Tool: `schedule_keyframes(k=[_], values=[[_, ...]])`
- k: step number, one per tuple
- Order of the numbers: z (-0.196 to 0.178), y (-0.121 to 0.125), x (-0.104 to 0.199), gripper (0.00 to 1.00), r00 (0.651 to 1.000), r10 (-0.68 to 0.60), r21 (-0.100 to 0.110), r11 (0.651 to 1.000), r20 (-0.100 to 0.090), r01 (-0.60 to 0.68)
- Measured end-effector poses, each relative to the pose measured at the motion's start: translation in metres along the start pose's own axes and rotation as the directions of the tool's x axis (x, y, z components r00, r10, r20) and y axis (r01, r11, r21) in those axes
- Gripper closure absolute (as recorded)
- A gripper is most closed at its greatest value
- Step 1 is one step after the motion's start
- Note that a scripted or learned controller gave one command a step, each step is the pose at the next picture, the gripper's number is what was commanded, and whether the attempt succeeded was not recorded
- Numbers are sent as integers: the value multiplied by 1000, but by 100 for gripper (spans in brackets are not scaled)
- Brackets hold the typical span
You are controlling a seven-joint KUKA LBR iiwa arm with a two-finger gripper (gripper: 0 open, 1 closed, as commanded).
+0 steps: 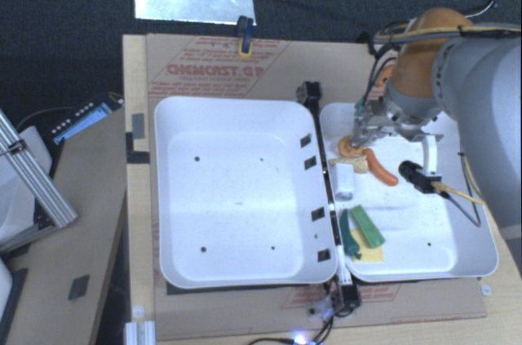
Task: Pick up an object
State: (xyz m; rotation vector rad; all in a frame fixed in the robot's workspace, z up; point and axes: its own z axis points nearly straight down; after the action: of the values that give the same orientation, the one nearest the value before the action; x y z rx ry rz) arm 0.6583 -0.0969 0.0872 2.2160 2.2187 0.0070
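I see the grey arm (473, 82) reaching in from the right, its orange band (420, 62) above the wrist, bent down over the far left part of the right bin (465, 254). The left bin (236, 196) lies beside it. Both rest on a cardboard sheet (269, 62) printed in red "CHEMCAST GP". The gripper (364, 135) hangs just above an orange ring (351, 146), beside an orange sausage-shaped piece (383, 169); I cannot tell how its tips stand. Nearer lie a green block (367, 227) on a yellow sponge (371, 254).
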Motion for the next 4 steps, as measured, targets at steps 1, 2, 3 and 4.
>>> schedule_keyframes(k=[1,2,3,4], values=[[0,8,12,100,1000,-3,1,1000,0,3],[0,11,12,100,1000,-4,8,1000,0,4],[0,11,10,100,1000,-2,7,1000,-2,2],[0,11,9,100,1000,-2,7,1000,-2,2]])
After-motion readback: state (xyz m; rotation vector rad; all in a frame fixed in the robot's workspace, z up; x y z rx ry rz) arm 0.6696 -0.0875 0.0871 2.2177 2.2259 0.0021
